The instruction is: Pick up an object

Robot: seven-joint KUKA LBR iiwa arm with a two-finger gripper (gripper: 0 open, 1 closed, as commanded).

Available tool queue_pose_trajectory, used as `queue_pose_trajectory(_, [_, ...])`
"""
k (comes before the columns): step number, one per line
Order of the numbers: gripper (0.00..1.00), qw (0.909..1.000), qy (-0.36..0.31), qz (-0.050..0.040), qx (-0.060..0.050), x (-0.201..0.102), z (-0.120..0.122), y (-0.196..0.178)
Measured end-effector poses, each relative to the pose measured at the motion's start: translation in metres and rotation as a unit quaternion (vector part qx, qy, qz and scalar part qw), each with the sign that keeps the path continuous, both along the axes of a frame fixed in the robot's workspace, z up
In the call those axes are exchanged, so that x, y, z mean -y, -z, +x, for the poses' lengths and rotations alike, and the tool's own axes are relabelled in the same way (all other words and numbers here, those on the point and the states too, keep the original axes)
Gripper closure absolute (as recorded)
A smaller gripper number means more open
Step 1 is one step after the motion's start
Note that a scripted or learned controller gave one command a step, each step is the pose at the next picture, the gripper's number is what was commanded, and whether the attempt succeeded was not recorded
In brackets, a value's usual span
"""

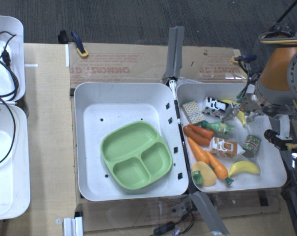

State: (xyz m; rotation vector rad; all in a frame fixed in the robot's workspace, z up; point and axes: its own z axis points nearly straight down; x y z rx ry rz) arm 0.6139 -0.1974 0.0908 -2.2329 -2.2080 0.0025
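Camera view: hanging the gripper (240, 113) low over the back of the right bin (281, 176), just beside a black-and-white carton (216, 106). Not being able to tell if open or shut. Choosing one toy lying apart, like the banana (244, 168) near the front wall. Coming straight down over its middle, closing gently, lifting slowly. Steering clear of the crowded carrots (201, 132).

Grey arm (281, 100), orange band, black cables
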Motion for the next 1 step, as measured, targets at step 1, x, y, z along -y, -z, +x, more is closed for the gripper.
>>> queue_pose_trajectory(1, [1.00,1.0000,0.000,-0.0006,0.000,0.0008,0.0004,-0.0101])
